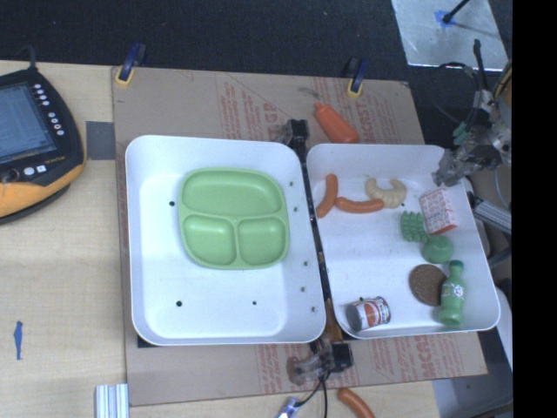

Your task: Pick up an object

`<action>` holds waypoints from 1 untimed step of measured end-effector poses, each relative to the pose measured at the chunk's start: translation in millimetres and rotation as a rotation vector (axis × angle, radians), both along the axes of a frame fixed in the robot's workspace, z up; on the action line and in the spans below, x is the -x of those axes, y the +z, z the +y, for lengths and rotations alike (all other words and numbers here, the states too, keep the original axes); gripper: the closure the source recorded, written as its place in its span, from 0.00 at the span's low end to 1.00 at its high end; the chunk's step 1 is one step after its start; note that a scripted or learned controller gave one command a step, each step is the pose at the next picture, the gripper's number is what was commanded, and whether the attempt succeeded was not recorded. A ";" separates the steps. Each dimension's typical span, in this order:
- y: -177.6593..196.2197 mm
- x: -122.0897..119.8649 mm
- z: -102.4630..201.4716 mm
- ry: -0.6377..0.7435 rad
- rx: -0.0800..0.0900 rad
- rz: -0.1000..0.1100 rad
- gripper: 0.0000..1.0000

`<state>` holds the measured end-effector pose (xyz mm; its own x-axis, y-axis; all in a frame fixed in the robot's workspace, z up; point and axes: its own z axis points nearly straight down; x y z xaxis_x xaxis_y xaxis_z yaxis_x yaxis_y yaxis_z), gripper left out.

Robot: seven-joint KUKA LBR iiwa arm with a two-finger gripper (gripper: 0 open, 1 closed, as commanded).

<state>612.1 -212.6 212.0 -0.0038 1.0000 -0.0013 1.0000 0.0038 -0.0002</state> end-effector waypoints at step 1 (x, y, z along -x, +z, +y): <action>-1.0 0.5 0.3 0.000 -0.001 0.002 0.00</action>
